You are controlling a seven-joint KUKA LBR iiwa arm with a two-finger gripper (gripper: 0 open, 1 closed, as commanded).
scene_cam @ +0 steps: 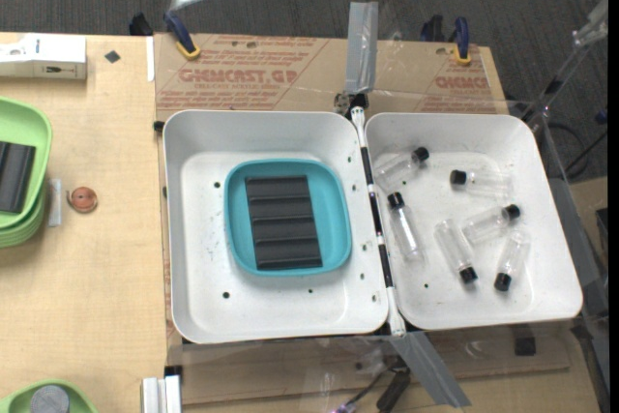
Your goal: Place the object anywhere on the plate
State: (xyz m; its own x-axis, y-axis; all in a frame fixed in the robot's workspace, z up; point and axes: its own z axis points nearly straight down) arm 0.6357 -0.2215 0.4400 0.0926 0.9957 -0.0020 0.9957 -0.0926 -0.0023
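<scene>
A teal square plate lies in the left white bin, and a dark ridged insert sits in its middle. Several clear vials with black caps lie scattered in the right white bin: one long vial near the bin's left wall, one at the upper left, one near the top, and others toward the lower right.
A cardboard sheet lies behind the bins, held by clamps. Green trays sit at the far left of the wooden bench, beside a small copper disc. A white box lies at the upper left.
</scene>
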